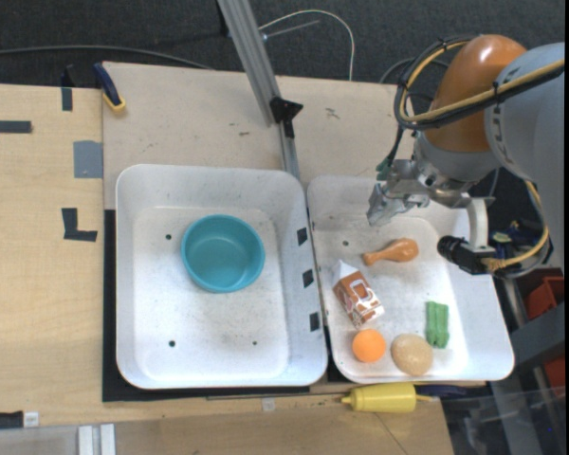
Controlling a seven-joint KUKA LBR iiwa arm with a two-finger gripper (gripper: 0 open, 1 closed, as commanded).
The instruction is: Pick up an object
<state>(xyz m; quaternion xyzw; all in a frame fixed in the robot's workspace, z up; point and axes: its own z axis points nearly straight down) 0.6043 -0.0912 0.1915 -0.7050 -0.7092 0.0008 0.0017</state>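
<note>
While my gripper [387, 203] hangs over the right bin [474, 354], nothing visibly held, its spread unreadable, the chicken drumstick [393, 251] lies just below it, apart.

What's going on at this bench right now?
A grey robot arm reaches in over the right bin, its pincer hovering near the bin's far end, just above a toy chicken drumstick. Also in that bin lie a small carton, an orange ball, a tan ball and a green piece. The left bin holds a teal bowl. Nothing looks lifted.
</note>
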